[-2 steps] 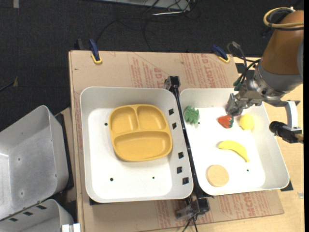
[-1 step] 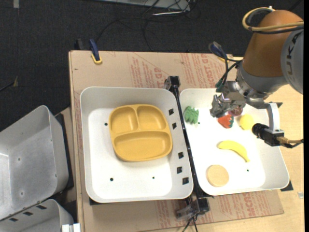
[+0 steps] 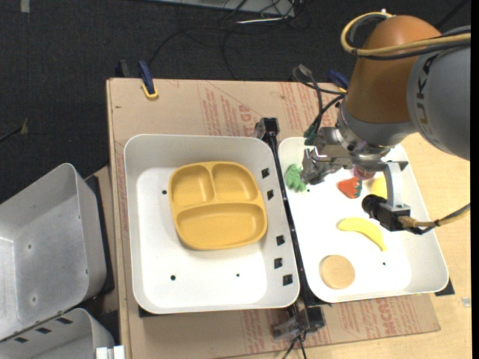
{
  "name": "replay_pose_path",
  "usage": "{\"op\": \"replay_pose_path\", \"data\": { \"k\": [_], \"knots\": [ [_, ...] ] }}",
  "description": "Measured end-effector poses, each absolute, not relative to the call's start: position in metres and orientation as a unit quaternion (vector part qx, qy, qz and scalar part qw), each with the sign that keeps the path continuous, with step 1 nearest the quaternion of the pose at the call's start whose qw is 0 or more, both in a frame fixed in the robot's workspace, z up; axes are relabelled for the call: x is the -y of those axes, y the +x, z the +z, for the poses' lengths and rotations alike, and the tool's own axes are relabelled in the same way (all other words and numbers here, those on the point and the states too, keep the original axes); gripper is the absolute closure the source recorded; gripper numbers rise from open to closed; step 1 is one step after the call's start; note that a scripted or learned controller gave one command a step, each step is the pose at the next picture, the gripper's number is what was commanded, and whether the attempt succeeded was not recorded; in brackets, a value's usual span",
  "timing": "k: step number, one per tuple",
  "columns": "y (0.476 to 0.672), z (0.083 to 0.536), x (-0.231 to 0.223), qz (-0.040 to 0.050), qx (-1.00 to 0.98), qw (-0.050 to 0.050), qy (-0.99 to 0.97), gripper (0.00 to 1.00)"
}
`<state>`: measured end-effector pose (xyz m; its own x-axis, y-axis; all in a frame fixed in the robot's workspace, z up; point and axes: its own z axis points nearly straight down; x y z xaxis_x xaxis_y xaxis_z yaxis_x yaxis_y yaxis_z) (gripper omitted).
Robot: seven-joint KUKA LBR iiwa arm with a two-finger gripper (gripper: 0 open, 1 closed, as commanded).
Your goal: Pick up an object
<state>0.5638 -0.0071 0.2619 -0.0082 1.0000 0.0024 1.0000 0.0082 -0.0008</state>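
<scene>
Here we judged banana [image 3: 362, 230] light, stiff, smooth plastic; best gripped across its middle. End effector [image 3: 352, 172] jaw state: cannot tell.

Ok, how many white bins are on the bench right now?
2. The left bin holds a yellow divided plate; the right bin sits beside it under the arm, holding small toy foods.
</scene>
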Motion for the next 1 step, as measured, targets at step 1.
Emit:
{"op": "replay_pose_path", "data": {
  "k": [1],
  "knots": [
    [0.5462, 0.2462, -0.0475, 0.0005, 0.710, 0.002, -0.704, 1.00]
  ]
}}
